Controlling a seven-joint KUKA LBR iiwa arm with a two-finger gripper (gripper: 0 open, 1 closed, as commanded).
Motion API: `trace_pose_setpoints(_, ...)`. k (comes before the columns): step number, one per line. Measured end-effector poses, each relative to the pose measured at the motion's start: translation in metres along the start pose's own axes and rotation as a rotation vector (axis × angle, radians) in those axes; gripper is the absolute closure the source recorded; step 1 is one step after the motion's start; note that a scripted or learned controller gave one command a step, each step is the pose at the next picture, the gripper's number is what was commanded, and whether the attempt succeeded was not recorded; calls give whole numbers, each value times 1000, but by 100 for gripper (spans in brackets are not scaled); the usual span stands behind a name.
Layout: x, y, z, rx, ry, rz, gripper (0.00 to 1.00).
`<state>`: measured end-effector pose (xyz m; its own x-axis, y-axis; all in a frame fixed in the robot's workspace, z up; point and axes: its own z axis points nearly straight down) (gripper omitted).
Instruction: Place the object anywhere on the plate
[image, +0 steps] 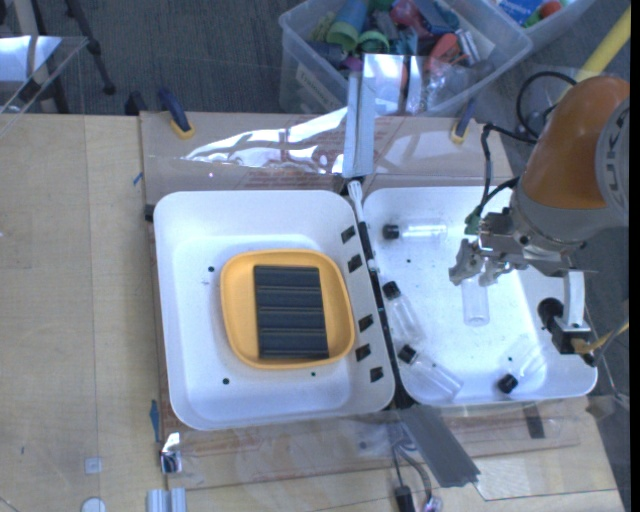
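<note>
Clear vials faint against right bin — jaws pinching one vial; plate left.

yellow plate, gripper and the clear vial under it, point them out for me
yellow plate (236, 320), camera view, on its left rim
gripper (473, 270), camera view, midway between its fingertips
clear vial (476, 305), camera view, on its body below the gripper

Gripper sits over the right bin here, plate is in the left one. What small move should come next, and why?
Probably a short drop straight down. The gripper hangs in the right bin just above a clear vial, with nothing seen between its fingers, and the yellow plate in the left bin bears no vial.
</note>
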<state>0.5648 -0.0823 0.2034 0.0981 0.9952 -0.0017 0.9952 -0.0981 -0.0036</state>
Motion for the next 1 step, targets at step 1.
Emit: trace_pose_setpoints(1, 0, 0, 0, 0, 0, 0, 0)
